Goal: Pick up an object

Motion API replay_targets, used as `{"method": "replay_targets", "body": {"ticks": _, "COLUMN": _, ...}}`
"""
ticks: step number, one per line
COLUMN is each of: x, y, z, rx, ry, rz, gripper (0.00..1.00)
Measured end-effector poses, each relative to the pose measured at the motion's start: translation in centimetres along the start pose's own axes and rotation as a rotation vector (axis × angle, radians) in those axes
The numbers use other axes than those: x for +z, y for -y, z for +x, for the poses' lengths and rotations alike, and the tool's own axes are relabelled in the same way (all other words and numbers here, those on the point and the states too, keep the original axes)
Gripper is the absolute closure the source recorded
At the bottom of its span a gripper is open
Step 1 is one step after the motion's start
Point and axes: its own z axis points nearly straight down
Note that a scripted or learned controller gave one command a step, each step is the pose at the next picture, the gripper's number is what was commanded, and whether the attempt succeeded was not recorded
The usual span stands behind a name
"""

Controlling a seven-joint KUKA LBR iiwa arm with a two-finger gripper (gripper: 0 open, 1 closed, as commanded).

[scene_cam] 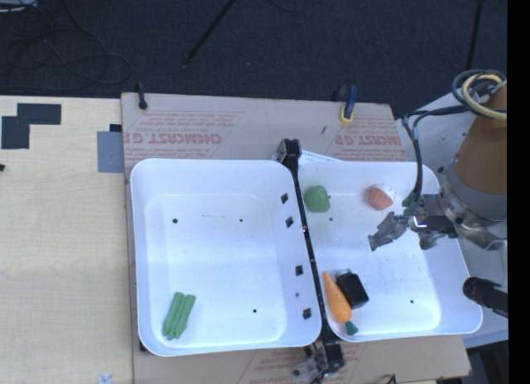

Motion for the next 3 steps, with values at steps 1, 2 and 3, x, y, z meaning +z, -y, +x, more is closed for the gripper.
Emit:
{"method": "replay_targets", "body": {"ticks": 1, "x": -0.5, "y": 0.9, "z": 10.8, "rx": -0.011, "ry": -0.003, "rz": 0.000, "gripper": 0.00}}
{"method": "replay_targets", "body": {"ticks": 2, "x": -8.9, "y": -8.7, "z": 10.6, "rx": -0.002, "ry": 0.002, "rz": -0.015, "gripper": 0.00}}
{"method": "replay_targets", "body": {"ticks": 3, "x": -25.4, "y": -13.3, "z": 11.2, "rx": -0.004, "ry": 0.002, "rz": -0.020, "gripper": 0.00}}
